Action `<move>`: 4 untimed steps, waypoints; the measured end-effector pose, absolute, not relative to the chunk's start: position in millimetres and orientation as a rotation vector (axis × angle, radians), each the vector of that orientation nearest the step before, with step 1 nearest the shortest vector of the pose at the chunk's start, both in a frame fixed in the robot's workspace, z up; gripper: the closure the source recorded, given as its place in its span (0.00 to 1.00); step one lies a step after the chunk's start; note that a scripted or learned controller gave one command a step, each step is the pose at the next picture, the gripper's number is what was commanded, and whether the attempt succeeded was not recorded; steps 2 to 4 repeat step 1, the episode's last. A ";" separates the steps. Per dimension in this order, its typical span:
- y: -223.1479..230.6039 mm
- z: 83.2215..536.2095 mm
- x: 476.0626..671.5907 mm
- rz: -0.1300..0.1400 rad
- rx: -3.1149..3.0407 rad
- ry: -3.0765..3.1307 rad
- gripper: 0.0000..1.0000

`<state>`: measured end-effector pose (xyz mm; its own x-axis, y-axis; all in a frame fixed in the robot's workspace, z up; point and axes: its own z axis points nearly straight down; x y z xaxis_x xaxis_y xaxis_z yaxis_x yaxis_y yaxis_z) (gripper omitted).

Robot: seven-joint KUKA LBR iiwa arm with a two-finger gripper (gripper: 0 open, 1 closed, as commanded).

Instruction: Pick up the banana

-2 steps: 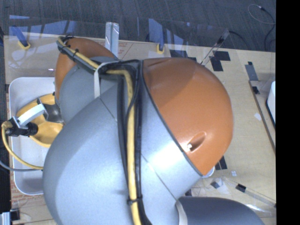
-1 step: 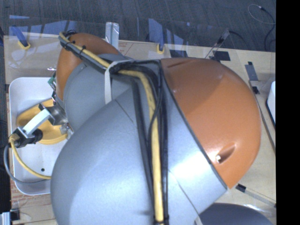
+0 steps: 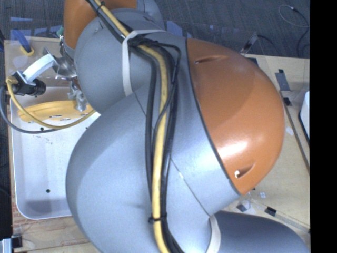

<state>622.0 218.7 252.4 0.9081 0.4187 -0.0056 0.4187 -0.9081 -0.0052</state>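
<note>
The banana (image 3: pixel 51 112) lies flat at the far end of the left white bin (image 3: pixel 42 167), long and yellow, its right end hidden under the arm. My gripper (image 3: pixel 78 100) hangs right at that end of the banana, just above or touching it; I cannot tell which. The bulky grey arm with its orange band (image 3: pixel 237 115) covers most of the view and hides the gripper's far side.
A white and black fitting (image 3: pixel 29 78) sticks out left of the wrist, with a thin yellow cable (image 3: pixel 16 112) looping down over the banana. The bin's near part shows bare white floor. The wooden bench (image 3: pixel 295 141) shows at the right.
</note>
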 end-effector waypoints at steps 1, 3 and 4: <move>219.7 177.5 546.2 0.033 -3.057 -0.699 1.00; 219.7 177.5 546.2 0.033 -3.057 -0.699 1.00; 219.7 177.5 546.2 0.033 -3.057 -0.699 1.00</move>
